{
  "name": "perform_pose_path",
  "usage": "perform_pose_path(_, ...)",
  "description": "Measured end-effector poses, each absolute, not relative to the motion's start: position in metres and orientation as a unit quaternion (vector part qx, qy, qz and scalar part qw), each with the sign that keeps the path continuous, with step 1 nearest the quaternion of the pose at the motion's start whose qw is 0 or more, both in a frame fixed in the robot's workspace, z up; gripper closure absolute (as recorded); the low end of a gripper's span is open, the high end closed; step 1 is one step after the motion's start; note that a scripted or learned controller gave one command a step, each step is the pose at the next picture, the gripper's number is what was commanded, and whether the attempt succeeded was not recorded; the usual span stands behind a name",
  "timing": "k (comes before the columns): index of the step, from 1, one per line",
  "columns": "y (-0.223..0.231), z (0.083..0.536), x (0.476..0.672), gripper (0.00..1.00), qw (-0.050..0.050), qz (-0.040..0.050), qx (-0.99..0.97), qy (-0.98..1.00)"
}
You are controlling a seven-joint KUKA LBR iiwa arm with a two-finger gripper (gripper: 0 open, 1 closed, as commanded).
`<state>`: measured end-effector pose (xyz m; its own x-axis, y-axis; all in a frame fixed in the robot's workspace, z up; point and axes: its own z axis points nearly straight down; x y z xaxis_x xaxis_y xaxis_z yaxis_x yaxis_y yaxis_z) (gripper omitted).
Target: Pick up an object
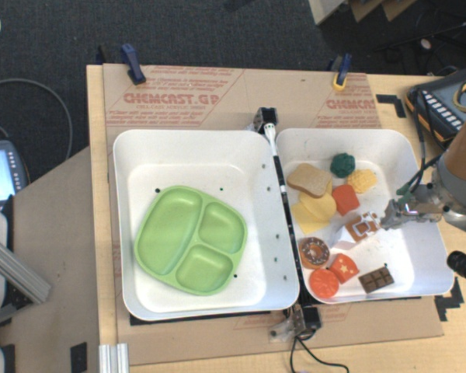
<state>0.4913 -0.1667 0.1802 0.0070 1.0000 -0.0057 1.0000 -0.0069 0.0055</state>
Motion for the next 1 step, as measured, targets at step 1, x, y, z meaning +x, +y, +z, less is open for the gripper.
perform_pose_path(1,-0.0939,0.1107,0.5292,1.00,0.001,0.0033,0.704,0.710)
